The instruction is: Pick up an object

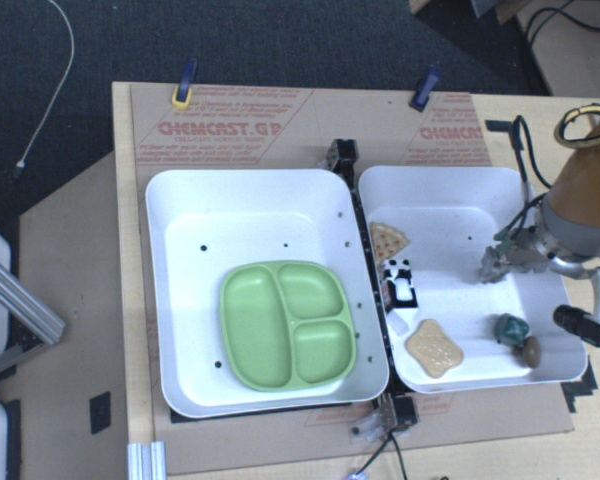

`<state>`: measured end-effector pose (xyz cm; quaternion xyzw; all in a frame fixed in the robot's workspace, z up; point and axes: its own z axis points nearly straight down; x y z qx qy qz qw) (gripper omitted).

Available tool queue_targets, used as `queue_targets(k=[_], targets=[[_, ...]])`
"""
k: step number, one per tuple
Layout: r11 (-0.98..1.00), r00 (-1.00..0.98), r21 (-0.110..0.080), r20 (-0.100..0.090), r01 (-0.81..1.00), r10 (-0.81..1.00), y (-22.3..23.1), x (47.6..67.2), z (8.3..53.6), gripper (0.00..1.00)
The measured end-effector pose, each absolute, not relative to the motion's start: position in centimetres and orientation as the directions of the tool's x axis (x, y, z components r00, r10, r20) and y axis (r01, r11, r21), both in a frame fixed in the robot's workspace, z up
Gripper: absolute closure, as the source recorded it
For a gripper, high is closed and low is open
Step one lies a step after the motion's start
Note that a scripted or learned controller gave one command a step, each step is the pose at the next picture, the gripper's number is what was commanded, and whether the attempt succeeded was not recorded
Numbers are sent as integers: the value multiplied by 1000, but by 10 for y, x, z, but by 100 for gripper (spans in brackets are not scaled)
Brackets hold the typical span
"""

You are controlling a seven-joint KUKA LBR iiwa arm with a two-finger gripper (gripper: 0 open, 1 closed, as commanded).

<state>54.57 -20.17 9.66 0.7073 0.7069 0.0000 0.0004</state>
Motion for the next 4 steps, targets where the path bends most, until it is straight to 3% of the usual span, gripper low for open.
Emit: queue_targets(k=[2, 4], targets=[[1, -1, 8, -4, 1000, 1000, -205, 547, 214, 100], [6, -6, -2, 2, 1000, 1000, -94, 566, 215, 100]])
